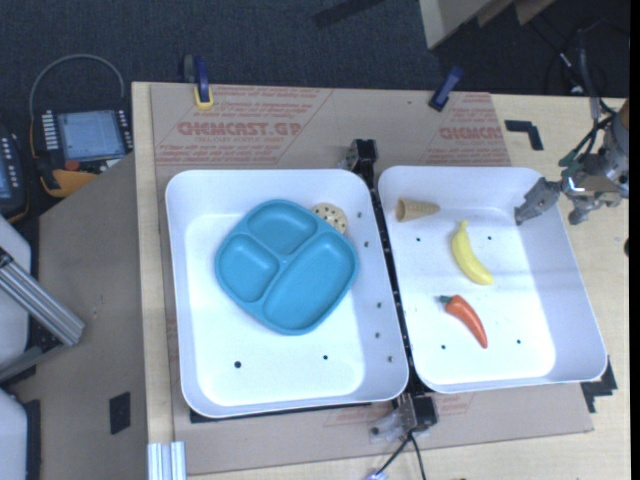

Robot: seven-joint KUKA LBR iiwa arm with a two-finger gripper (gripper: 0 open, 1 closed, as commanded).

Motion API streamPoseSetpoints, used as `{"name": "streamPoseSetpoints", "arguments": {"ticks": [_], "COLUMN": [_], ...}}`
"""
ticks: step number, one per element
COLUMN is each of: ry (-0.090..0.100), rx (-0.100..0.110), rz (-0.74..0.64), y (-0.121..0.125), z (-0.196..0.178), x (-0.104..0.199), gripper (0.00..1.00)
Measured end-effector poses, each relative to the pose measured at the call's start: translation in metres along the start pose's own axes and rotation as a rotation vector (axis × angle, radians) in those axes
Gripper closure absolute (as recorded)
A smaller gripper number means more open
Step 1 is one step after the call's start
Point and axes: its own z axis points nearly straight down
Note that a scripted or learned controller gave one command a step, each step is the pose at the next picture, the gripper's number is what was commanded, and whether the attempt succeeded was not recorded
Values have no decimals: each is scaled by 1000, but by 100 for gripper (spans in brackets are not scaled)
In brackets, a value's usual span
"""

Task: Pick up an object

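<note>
Yellow banana in right bin, jaws over far right rim, state unclear

Yellow banana, red pepper, perhaps a cone, right bin.

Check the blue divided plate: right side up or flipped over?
Right side up. The blue divided plate in the left bin shows three recessed compartments facing the camera.

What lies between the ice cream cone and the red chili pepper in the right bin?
The banana lies between the ice cream cone and the red chili pepper, seen in the camera view.
</note>
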Motion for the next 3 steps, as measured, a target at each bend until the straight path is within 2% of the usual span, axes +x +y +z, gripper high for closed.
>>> {"name": "streamPoseSetpoints", "arguments": {"ticks": [2,3], "ry": [0,-2], "rx": [-2,-7], "rz": [-1,-1], "y": [-2,-1], "z": [100,87], "x": [15,15], "gripper": [0,100]}}
